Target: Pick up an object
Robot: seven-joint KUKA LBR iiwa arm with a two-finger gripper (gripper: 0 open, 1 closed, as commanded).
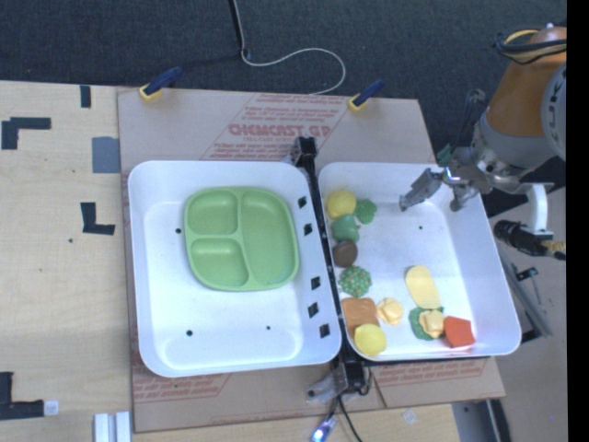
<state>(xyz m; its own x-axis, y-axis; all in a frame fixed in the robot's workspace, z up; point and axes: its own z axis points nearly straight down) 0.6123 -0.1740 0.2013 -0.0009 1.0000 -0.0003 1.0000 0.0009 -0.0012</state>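
The hand (435, 194) hangs over the far side of the right bin (405, 242), fingers spread wide, holding nothing.

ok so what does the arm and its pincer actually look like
The arm is thick and rounded, with a broad orange band, and narrows to a grey metal wrist. At its end sits the pincer, small and grey, with two slim dark-grey fingers. Any markings on it are too small to read.
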